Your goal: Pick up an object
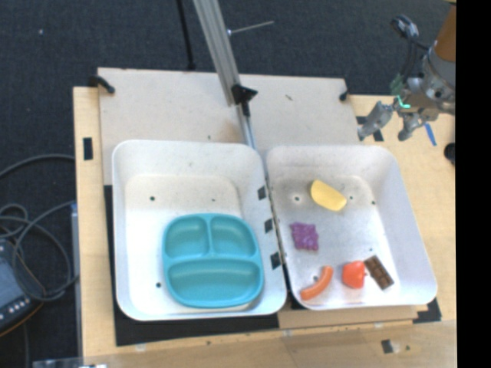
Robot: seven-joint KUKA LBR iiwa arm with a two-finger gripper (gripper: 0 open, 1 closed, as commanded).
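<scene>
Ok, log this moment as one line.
gripper: open, above bench beyond right bin | holding: nothing | right bin: yellow piece, purple piece, orange sausage | left bin: teal tray

The arm's wrist [439,67] is grey metal, with a tan-orange band showing above it at the frame's edge. A small green light glows on the wrist housing. The gripper [391,127] is grey, with dark fingers [374,123] and a touch of blue on one. A dark curved cable [405,31] loops beside the wrist.
</scene>
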